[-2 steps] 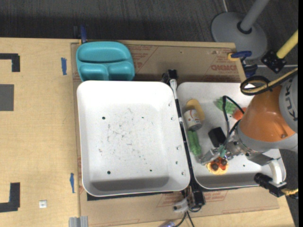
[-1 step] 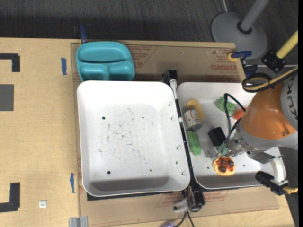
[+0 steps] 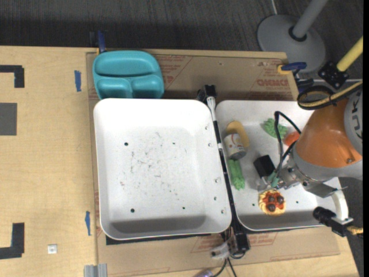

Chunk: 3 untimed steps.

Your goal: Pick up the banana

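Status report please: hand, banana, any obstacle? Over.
Hand low over right bin, beside pizza toy. Yellowish shape behind can, maybe banana. Can and green piece lie close.

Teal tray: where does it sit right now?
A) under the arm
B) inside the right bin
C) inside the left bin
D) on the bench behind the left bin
D: the teal tray lies on the bench just beyond the left bin's far rim.

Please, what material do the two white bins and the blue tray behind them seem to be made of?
The left bin and right bin look like hard plastic, smooth with a dull sheen; the left floor shows scuffs. The blue tray also looks like moulded plastic, matte, with rounded compartment walls.
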Available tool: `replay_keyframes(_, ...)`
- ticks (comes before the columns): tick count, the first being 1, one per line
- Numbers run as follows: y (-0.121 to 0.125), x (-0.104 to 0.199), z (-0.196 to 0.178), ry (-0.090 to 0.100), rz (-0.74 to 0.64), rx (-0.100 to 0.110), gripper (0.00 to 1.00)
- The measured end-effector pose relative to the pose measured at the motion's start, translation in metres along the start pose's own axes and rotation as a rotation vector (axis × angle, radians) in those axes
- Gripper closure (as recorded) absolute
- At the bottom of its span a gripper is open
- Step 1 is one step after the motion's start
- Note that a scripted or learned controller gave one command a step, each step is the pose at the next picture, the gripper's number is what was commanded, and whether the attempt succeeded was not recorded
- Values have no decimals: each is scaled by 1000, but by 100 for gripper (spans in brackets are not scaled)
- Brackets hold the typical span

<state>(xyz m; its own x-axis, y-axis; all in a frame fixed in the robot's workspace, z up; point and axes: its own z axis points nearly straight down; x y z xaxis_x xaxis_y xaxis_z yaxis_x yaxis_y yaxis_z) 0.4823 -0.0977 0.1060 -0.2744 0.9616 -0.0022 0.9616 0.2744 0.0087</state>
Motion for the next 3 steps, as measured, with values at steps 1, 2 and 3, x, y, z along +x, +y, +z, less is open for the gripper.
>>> replay_keyframes(1, 1, 0, -10, -2, 1, -2, 100)
replay_keyframes(2, 4, -1, 19, 3, 150, 6, 100)
replay_keyframes(3, 34, 105, -79, 3, 157, 8, 100)
